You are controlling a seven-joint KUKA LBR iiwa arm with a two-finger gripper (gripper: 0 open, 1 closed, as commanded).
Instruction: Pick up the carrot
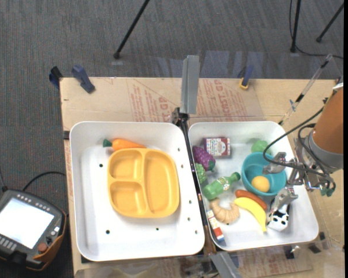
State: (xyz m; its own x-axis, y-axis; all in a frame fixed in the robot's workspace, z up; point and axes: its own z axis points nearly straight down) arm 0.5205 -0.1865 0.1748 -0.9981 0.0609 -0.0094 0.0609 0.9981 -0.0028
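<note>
Overhead view of the bench. The pincer point(285, 197) hangs over the right bin point(304, 225), beside the blue bowl point(252, 169); whether it is apart or together cannot be told. The carrot point(127, 144) lies far to its left, in the left bin point(84, 213), touching the yellow tray's point(144, 183) far edge.

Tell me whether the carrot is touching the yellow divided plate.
Touching. In the camera view the carrot lies in the left bin right against the yellow divided plate's top rim, with no white showing between them.
</note>
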